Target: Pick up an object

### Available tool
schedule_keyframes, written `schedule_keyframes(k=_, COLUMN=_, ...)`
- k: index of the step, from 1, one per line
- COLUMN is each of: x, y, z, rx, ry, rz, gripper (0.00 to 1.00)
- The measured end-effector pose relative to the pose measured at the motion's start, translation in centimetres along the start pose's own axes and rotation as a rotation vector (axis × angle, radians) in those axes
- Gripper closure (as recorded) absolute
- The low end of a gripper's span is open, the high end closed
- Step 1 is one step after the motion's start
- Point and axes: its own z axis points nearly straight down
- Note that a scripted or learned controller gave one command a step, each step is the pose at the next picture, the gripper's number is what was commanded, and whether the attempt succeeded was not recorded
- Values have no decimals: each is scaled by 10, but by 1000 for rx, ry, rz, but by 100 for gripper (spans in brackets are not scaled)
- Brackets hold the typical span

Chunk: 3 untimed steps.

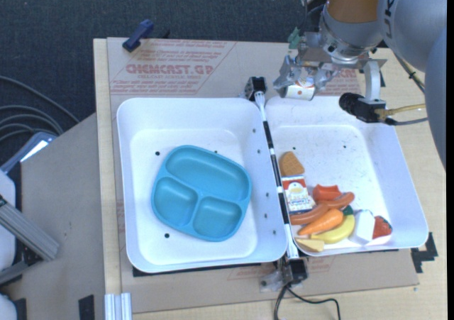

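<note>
At 5 o'clock in shallow white right bin [355, 148]: orange plastic carrot [323, 223], long axis 8-to-2 o'clock
Grey two-finger gripper [305, 83]: over bin's 12 o'clock rim; grip state cannot be told

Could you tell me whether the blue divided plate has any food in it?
Empty: the blue divided plate shows three bare compartments.

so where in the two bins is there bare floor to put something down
Right bin: bare floor across its far half, between the far wall and the toy food. Its near corner is crowded: carrot, banana, small carton. Left bin: bare strips around the blue divided plate, widest on the far side.
</note>
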Motion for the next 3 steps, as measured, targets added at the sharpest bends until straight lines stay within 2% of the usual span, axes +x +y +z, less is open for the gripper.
schedule_keyframes(k=1, x=28, y=-67, z=-13, rx=5, ry=0, rz=0, gripper=100)
schedule_keyframes(k=2, x=7, y=-125, z=-16, rx=5, ry=0, rz=2, gripper=100)
schedule_keyframes(k=3, x=-3, y=-105, z=-12, rx=1, ry=-1, rz=2, gripper=100)
